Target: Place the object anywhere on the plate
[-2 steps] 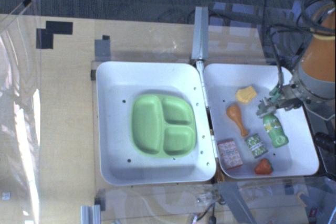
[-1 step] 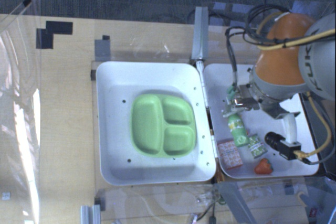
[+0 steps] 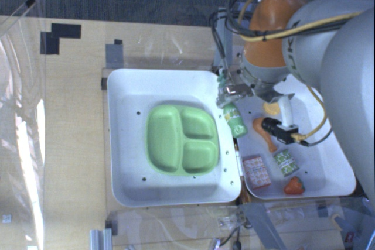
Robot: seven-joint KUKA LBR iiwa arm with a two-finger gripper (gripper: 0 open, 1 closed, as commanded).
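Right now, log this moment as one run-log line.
gripper: over the bins' shared edge, above green bottle | grasp: unclear | plate: left bin, bare | right bin: several small items | placement: not done

Legible text, labels, numbers: none that I can read. Printed wrappers on the green bottle [image 3: 235, 120], the pink packet [image 3: 256, 171] and the green-white packet [image 3: 285, 162] are too blurred to make out.
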